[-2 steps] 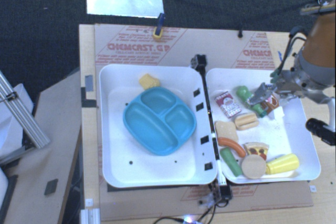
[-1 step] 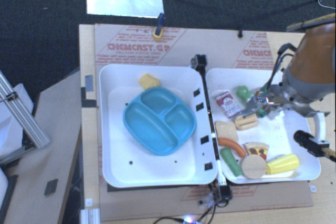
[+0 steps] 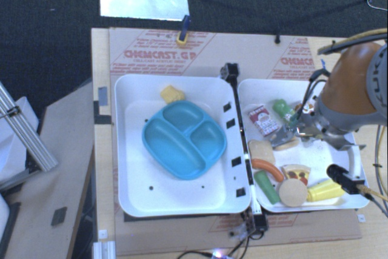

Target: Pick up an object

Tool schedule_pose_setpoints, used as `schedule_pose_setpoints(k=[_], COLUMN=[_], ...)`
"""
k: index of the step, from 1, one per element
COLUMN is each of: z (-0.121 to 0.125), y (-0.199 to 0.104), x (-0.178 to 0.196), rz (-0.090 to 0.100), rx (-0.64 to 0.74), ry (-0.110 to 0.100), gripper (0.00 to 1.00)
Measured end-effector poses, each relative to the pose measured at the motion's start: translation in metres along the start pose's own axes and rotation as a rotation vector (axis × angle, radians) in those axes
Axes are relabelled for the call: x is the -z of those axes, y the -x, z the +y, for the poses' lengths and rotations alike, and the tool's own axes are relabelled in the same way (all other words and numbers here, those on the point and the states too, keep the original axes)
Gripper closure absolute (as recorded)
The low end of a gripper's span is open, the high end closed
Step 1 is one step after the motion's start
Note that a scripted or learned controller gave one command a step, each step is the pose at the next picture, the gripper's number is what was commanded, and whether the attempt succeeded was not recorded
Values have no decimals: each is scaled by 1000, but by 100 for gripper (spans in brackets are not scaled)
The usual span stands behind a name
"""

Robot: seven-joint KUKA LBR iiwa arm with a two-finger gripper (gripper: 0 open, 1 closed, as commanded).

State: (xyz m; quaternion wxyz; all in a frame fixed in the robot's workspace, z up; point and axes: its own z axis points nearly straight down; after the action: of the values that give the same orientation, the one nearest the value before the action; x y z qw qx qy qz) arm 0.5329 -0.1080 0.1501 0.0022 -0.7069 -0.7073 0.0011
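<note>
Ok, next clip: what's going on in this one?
A grey and orange robot arm reaches in from the right over the right bin, which is crowded with toy food and small items. Its tool sits low among them, near a red and white carton and a green piece. Nothing is visibly lifted. In the left bin lie a blue divided plate and a yellow piece.

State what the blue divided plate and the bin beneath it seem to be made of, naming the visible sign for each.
Blue divided plate: probably moulded plastic, smooth and slightly glossy, with even colour and rounded compartment ridges. Left bin: likely white plastic, shown by its uniform white surface and softly rounded rim, though the material cannot be confirmed.
</note>
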Motion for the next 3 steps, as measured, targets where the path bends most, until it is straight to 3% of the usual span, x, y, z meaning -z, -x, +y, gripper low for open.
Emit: schedule_pose_setpoints(k=[1,2,3], z=[-10,-8,-6], y=[1,1,0], x=[-55,-63,-52], rz=[0,0,1], rx=[0,0,0], ry=[0,6,12], gripper=[0,0,100])
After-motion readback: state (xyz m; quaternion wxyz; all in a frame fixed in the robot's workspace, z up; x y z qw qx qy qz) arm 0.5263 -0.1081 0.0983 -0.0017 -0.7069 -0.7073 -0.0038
